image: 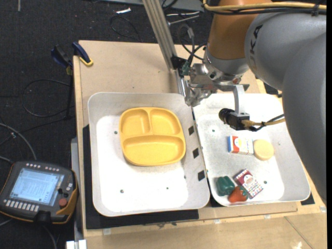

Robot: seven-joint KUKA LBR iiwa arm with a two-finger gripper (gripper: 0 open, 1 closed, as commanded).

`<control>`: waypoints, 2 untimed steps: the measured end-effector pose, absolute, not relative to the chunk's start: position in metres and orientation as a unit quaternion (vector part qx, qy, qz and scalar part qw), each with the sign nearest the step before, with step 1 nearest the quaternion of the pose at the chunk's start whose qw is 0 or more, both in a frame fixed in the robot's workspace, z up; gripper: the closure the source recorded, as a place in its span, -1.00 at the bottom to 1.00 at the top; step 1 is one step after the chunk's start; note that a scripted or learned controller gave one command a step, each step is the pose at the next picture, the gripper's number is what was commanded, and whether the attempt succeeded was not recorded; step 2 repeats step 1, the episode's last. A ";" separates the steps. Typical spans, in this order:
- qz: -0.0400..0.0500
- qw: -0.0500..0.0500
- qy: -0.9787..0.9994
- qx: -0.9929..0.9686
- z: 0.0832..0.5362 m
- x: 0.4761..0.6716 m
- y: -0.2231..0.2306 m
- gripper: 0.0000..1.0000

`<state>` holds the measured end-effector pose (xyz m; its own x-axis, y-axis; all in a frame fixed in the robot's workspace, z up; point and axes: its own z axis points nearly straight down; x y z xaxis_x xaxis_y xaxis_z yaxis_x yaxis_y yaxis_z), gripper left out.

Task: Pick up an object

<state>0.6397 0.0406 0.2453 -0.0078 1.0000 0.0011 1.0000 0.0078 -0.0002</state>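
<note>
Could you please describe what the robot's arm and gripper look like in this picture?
The arm is bulky and smooth grey, with a rounded orange band above the wrist. A yellow cable loops over it. The gripper is compact, metallic grey, with thin dark wires.

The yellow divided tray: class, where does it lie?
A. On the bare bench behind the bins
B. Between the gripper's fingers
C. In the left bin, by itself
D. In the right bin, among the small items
C: the yellow divided tray lies flat in the left bin, while the small items, such as the red and white box, sit in the right bin.
</note>
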 end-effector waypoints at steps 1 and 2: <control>-0.002 0.000 -0.710 -0.704 0.250 0.649 0.093 1.00; -0.002 0.000 -0.710 -0.704 0.250 0.649 0.093 1.00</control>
